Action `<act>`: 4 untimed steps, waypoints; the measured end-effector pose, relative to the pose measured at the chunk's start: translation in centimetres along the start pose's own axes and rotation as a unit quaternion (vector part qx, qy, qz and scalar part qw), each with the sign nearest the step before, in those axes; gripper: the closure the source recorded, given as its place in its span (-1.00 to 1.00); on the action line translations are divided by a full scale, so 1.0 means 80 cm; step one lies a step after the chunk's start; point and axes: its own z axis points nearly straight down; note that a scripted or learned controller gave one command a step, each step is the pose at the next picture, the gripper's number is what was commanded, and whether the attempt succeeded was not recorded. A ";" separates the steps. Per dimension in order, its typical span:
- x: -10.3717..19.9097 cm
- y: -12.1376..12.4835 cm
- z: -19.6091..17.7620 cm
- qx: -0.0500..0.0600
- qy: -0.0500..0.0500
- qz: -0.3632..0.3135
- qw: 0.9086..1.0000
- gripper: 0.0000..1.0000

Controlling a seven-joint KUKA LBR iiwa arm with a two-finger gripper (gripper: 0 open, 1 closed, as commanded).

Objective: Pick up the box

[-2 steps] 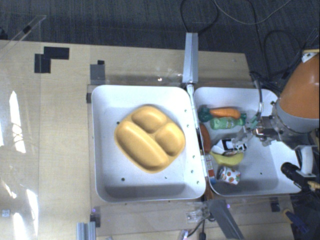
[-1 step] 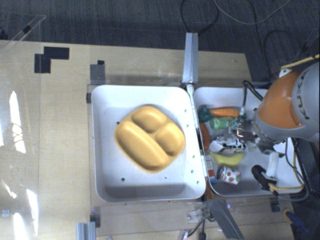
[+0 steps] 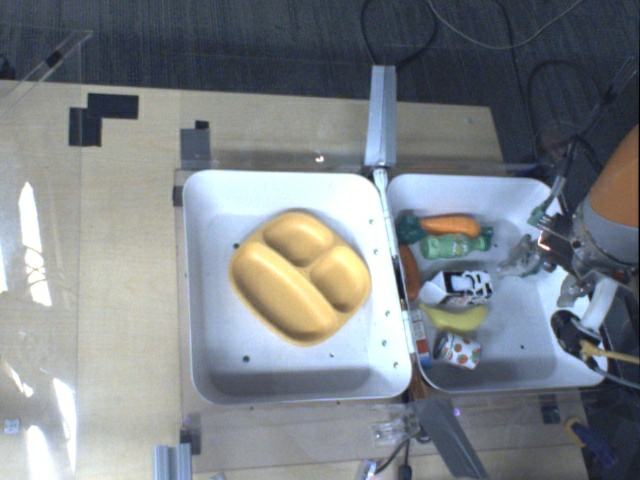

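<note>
Camera view: whether the end effector (image 3: 560,268) is open cannot be told. The box (image 3: 457,349), just below the banana (image 3: 455,317), should be approached from above.

A large yellow lumpy bread-like form (image 3: 300,276) fills the left shallow white bin (image 3: 210,368). The right white bin (image 3: 520,368) holds an orange carrot (image 3: 450,225), a green bottle (image 3: 452,245) and a yellow banana (image 3: 455,317).
</note>
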 end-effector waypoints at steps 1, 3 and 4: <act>0.054 -0.017 0.117 -0.015 0.008 0.036 0.999 -1.00; 0.312 -0.002 0.029 0.001 0.000 0.009 1.000 -1.00; 0.393 0.009 0.078 0.001 0.000 0.003 1.000 -1.00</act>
